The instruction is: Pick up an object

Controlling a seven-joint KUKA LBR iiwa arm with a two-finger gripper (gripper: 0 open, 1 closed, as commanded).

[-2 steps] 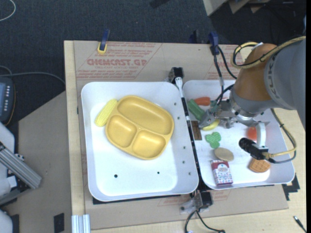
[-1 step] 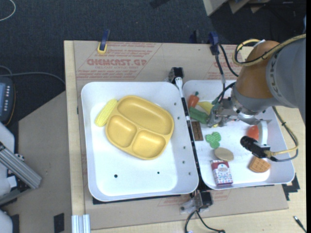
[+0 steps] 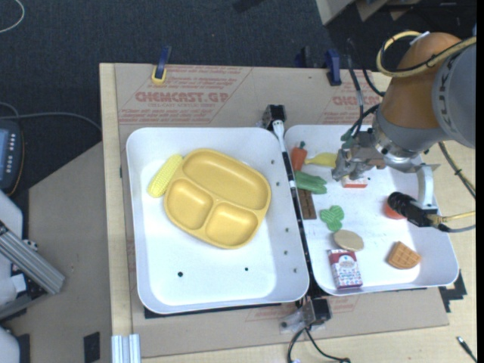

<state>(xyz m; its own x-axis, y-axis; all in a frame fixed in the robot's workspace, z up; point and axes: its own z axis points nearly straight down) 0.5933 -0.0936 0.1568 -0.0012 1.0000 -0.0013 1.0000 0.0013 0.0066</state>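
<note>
We find a robotics lab: a clamped cardboard sheet (image 3: 227,89) covers the table (image 3: 76,203), loose cables (image 3: 45,119) cross dark carpet (image 3: 113,13), and aluminium framing (image 3: 30,267) stands alongside.

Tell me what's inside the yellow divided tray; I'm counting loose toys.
All three compartments of the yellow tray look bare. A toy corn cob lies against its left rim, outside. Anything beneath the tray is hidden.
</note>
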